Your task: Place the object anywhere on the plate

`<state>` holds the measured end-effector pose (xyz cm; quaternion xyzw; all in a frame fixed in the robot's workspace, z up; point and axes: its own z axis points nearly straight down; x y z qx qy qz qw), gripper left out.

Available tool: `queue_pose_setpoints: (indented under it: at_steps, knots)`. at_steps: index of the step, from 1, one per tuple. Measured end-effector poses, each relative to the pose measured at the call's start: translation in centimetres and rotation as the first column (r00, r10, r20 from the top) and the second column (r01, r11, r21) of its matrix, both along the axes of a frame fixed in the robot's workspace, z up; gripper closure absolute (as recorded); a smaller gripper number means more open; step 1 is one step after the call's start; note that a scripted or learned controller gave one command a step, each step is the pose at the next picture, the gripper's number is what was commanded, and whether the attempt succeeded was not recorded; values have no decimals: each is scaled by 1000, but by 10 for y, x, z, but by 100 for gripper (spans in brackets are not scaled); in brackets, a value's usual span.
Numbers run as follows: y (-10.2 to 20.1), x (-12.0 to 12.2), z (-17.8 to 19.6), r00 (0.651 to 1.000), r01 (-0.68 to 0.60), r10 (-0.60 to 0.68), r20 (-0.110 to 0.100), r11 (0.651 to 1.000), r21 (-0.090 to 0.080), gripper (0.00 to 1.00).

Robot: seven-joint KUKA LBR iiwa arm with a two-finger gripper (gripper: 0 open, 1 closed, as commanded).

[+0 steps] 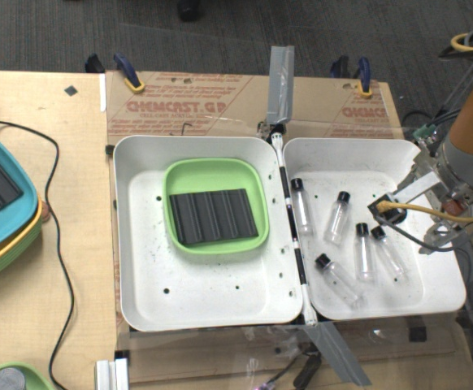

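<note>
Clear black-capped vials [337, 218] lie scattered in the right bin [358, 149], well apart from the green plate [216, 173] at left. The gripper [441, 227] hovers over that bin's right side; open or closed, I cannot tell. A round, slick vial could roll away or slip out.

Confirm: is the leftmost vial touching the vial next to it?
Apart. The camera view shows bare white bin floor between the leftmost vial and the neighbouring vial.
</note>
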<state>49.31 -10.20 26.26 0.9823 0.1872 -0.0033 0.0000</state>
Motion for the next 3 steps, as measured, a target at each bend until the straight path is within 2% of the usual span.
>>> queue_pose_setpoints:
  at_steps: [1,2,3]
  knots:
    - [-31,-2,1,989,145,-145,0,989,-1,0]
    - [-12,-16,-6,985,172,-172,0,985,0,0]
    - [-55,-16,-18,984,176,-176,-1,984,0,0]
